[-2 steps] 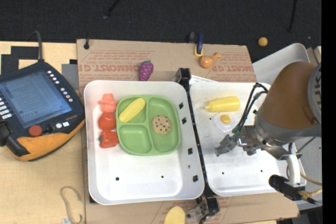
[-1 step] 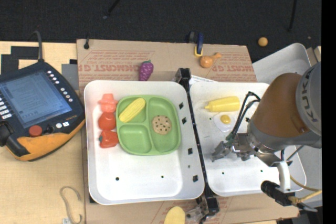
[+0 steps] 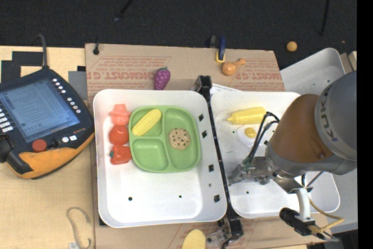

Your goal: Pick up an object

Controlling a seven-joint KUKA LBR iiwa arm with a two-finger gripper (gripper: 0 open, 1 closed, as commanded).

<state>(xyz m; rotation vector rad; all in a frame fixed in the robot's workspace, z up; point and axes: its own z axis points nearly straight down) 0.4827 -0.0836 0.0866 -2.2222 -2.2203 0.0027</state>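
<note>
The arm reaches in from the right over the right bin (image 3: 256, 210), and its orange band and grey wrist hide much of that bin. My gripper (image 3: 240, 174) hangs low over the bin's left part, near the floor. A yellow banana-like toy (image 3: 246, 116) lies at the bin's back, with a fried-egg toy (image 3: 248, 133) just in front of it, partly hidden by cables. In the left bin (image 3: 151, 201) a green divided plate (image 3: 156, 157) holds a corn cob (image 3: 145, 121) and a cookie (image 3: 179, 138). Red and orange toys (image 3: 119, 134) lie to the left of the plate.
Purple grapes (image 3: 162, 77) and an orange pear-like toy (image 3: 231, 67) rest on the cardboard behind the bins. A small orange ball (image 3: 291, 46) sits farther back. A yellow lemon (image 3: 194, 238) lies by the front edge. A teach pendant (image 3: 41, 119) is at the left.
</note>
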